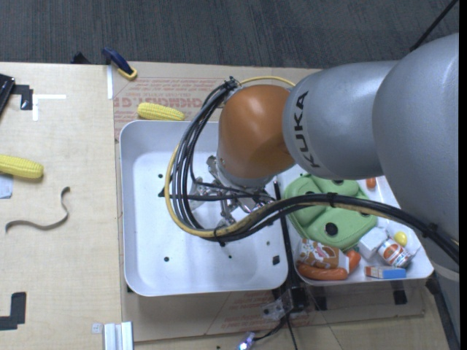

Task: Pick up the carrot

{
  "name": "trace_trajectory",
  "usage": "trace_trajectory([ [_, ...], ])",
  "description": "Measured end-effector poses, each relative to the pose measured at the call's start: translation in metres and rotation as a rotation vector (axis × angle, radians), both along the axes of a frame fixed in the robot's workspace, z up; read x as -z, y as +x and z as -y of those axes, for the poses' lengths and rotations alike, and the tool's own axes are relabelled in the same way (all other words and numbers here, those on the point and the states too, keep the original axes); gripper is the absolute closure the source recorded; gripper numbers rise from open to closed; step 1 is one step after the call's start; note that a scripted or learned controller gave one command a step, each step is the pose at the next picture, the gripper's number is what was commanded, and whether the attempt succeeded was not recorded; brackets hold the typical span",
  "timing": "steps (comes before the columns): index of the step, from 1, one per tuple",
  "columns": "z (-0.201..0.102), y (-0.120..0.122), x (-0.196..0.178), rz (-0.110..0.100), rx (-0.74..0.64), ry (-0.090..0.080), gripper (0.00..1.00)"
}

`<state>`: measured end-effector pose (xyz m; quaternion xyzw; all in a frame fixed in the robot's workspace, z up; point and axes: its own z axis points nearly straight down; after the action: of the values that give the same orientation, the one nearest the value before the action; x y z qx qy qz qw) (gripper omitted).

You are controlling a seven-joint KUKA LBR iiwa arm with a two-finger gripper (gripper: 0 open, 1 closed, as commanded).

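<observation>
From the camera view, the smooth grey arm fills the upper right, its glossy orange band hanging over the seam between the two shallow white bins. Under the band the gripper shows only as a tangle of thin metal parts behind looping black and yellow cables; whether it is spread or closed cannot be told. It sits over the left bin, a rounded plastic tray whose matte floor carries a few small dark specks. To the gripper's right, the right bin holds a soft green toy with a dark dot, partly crossed by a thick black cable. Below and right of the gripper, near that bin's front edge, lies the carrot, a smooth orange-red tapered shape, half hidden by a printed packet. Small boxes and a round toy crowd beside it, too small to name.
</observation>
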<state>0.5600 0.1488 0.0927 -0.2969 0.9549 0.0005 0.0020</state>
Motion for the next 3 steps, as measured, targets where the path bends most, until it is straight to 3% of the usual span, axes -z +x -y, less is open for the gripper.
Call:
trace_trajectory([
  [1, -0.066, -0.057, 0.0, -0.002, -0.039, 0.0, 0.0],
  [2, -0.065, -0.055, -0.009, 0.002, -0.036, 0.001, 1.0],
  [3, -0.08, -0.072, 0.001, -0.003, 0.288, -0.002, 1.0],
])
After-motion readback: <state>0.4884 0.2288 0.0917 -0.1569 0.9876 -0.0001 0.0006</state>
